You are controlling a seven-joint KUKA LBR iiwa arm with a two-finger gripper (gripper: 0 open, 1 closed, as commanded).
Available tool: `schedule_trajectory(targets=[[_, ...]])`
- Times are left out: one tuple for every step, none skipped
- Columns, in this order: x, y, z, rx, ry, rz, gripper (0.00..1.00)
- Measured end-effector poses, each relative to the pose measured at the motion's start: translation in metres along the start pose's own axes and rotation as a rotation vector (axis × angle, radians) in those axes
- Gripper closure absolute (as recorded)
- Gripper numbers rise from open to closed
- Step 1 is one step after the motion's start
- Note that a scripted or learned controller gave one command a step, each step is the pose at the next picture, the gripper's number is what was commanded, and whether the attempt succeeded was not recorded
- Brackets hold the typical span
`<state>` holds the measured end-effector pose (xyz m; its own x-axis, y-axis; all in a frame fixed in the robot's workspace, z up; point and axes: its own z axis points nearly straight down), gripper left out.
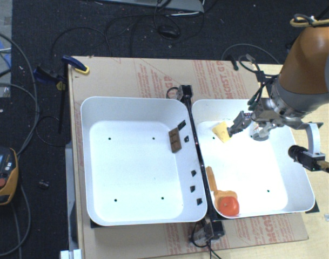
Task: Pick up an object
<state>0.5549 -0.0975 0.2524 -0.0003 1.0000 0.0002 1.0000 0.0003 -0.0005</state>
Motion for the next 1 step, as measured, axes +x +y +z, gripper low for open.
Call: schedule_trajectory(targets=[[-0.0045, -0.0063, 0.0602, 0.005, 0.000, 0.001, 0.00]])
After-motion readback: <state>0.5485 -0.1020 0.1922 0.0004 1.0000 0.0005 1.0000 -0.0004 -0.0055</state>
